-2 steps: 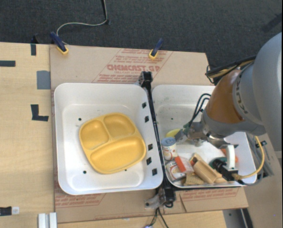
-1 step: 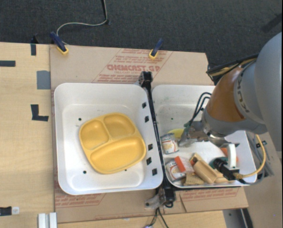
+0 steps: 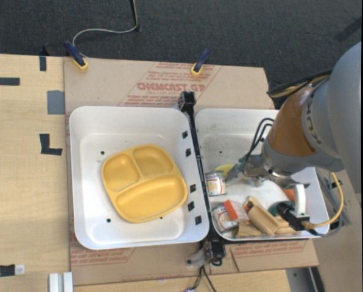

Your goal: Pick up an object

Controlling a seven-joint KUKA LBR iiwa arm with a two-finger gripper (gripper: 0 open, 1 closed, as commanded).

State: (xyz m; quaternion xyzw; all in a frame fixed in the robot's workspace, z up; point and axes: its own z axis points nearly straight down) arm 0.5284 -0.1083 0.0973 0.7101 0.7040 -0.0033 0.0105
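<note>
My gripper (image 3: 250,170) hangs low over the middle of the right bin (image 3: 230,132), under the grey arm with its orange band. A small jar with a printed label (image 3: 215,184) lies just left of it, beside a yellow-green scrap (image 3: 228,170). Along the bin's near wall sit a packet with an orange and white label (image 3: 226,215), tan wooden blocks (image 3: 264,221) and a white tube with a red tip (image 3: 298,198). Nothing shows between the gripper and these things that I can call a hold.
The left bin (image 3: 84,163) holds a yellow divided plate (image 3: 145,183). A black divider (image 3: 193,157) separates the bins. Cardboard (image 3: 163,84) lies beneath them, pinned by blue-and-yellow clamps (image 3: 76,55) at the far edge.
</note>
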